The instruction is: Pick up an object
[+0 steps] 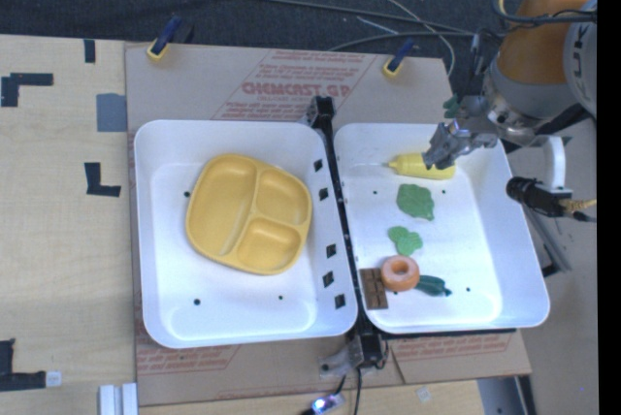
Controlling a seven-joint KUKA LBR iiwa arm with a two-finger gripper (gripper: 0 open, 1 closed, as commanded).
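Upper right of the frame, the claw (441,154) sat low over a yellow piece (419,167) — seemingly lined up to grab it — its grip state I couldn't tell.

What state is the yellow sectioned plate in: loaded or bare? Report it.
Bare. The yellow sectioned plate lies flat in the left white bin, and all its compartments show only yellow surface.

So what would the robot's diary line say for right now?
gripper: in right bin, low over yellow toy | grasp: cannot tell | left bin: yellow tray | task: not visibly done
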